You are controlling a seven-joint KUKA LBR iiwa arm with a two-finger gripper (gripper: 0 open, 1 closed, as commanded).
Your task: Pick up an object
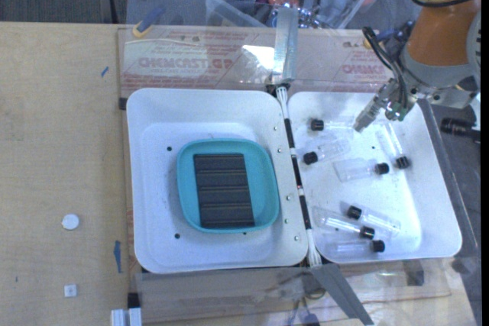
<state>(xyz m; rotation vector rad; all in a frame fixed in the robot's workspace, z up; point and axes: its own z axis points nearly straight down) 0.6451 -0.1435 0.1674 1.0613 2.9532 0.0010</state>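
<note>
We see two white bins side by side on the tabletop (46, 126). The left bin (145, 118) carries a teal tray (187, 164) with a dark ribbed insert (223, 191). The right bin (435, 217) holds the pickable things — small clear vials with black caps, scattered loose and lying on their sides.

Vials noted: one near the divider (321, 156), one toward the bin's top (316, 124), one mid-bin (359, 169), one by the right wall (400, 161), and a cluster of three low in the bin, the uppermost at (354, 212). The cluster's tubes lie close together, possibly touching; we cannot be sure.

The arm (443, 34) comes in from the right, and the tool (368, 118) hangs over the upper part of the right bin, tilted down-left. Whether it is clenched or released, we cannot tell. Nothing visibly sits in it.

Handling, as we judge it — the vials look light, stiff and smooth, likely plastic or glass, so apt to roll or squirt out under an off-centre pinch. The clear bodies are hard to pick out against white; the caps are the sure marks. Best hold is probably across the tube just behind the cap, squarely across its axis. The mid-bin vial lies nearest the tool and apart from the others, a fair target.
</note>
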